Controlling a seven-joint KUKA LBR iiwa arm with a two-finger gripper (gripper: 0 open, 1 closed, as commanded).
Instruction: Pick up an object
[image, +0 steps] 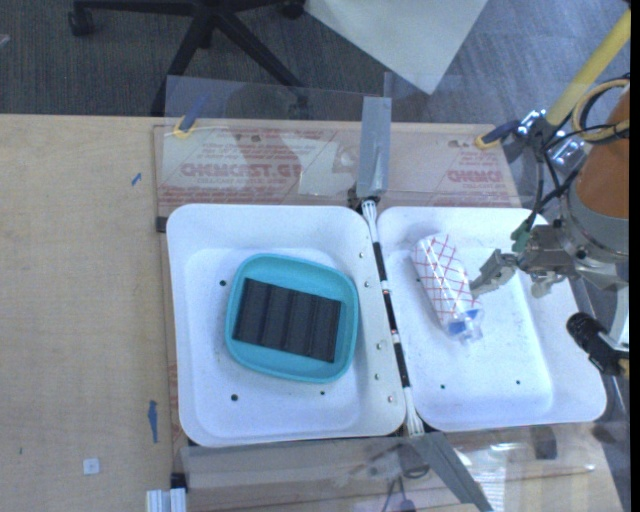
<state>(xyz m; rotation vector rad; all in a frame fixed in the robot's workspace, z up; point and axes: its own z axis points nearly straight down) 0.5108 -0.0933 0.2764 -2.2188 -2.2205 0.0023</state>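
Note:
A white packet with a red grid print and a blue end (445, 283) lies at a slant in the right bin (520, 385), near its left wall. My gripper (518, 280) hovers over the right side of that bin, just right of the packet. Its fingers (489, 273) are spread open with nothing between them; the left one points toward the packet's middle. A teal tray with dark ribbed blocks (291, 318) rests in the middle of the left bin (200, 260).
A grey ridge (384, 300) divides the two bins. Cables and a yellow tube (590, 70) hang near the arm at the upper right. Taped cardboard (260, 165) lies behind the bins, and bare wooden bench (70, 300) stretches to the left.

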